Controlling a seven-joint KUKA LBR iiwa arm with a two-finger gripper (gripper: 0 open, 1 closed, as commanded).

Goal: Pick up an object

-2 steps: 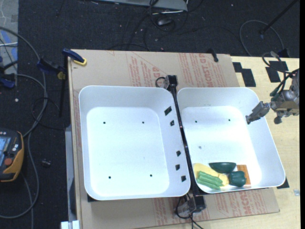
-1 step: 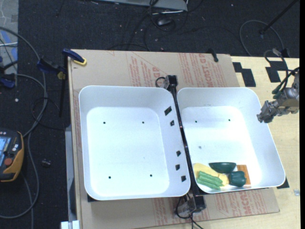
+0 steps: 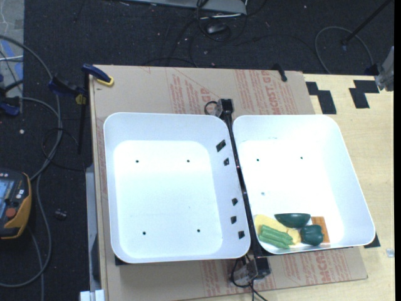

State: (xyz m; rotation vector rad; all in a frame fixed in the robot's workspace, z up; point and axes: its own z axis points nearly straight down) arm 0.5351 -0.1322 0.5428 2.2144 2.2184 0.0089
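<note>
You're looking at a grey bit of the arm (image 3: 385,74) poking in at the far right edge; grip state can't be told. The objects are sitting well apart from it, down and to its left, bunched in the right bin's (image 3: 285,130) near corner: green ridged piece (image 3: 276,236) lying on a yellow piece (image 3: 265,221), dark green bowl (image 3: 292,219), teal lump (image 3: 311,234), orange block (image 3: 320,222).
</note>
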